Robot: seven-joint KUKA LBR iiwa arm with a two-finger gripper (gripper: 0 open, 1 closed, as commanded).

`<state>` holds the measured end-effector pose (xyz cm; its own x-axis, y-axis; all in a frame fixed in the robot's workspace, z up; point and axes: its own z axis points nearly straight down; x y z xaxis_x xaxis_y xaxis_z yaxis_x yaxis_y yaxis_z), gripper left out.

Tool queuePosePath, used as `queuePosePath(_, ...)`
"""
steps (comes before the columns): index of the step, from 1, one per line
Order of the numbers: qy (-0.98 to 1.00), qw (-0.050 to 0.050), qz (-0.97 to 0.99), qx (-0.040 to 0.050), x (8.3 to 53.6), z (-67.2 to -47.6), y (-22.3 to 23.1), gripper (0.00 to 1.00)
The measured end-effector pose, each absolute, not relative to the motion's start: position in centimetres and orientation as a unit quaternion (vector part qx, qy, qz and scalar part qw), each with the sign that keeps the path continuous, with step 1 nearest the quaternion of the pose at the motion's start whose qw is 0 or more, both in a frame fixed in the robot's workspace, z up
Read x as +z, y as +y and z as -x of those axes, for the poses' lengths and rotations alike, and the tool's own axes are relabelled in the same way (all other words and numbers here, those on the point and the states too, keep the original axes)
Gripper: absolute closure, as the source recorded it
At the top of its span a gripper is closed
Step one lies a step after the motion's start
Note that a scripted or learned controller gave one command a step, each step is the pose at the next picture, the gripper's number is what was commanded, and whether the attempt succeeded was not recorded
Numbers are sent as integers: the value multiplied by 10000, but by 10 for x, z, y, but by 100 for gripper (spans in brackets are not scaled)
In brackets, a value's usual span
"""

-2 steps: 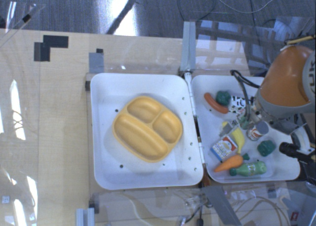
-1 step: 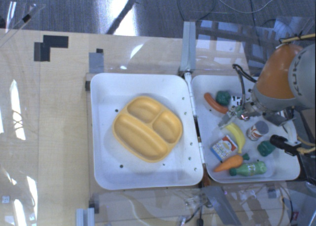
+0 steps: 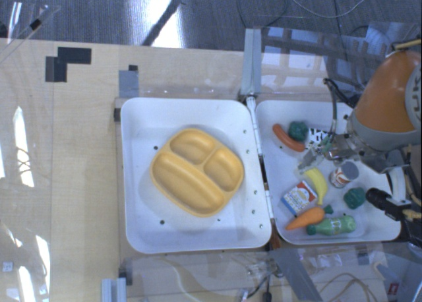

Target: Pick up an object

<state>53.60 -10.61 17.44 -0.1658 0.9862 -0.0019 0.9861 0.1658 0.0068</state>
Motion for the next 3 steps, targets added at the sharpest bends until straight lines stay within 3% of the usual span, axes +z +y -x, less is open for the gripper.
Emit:
queuePosePath(1, 7839, 57, -6209, 38, 89, -527, -114, 0)
queuePosePath(2, 7655, 35, -6434, 24, 186, -520, -77, 0)
queuePosePath(3, 8451, 57, -5346, 41, 89, -511, -110, 0)
